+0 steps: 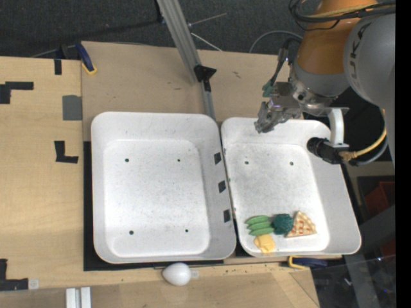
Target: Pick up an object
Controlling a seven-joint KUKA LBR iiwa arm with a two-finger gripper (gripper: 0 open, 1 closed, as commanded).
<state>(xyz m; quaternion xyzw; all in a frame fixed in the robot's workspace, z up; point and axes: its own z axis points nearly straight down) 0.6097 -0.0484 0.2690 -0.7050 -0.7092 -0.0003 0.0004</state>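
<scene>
The tool point(264, 124) is seen at the far rim of the right bin point(334, 191), near its twelve o'clock edge; nothing is seen between its fingers, and how far they are parted cannot be told. The candidate objects are clustered at the bin's near end, toward six o'clock from the tool and well apart from it: green pieces point(259, 223), a dark green piece point(282, 222), a yellow piece point(264, 242) and a pizza-slice toy point(301, 225), all close together. The green pieces' long axis runs roughly three to nine o'clock. A white egg-shaped object point(177, 274) lies on the counter point(38, 191) outside the left bin point(154, 127). The letters "UK" can be read on the grey arm casing point(376, 50).
</scene>
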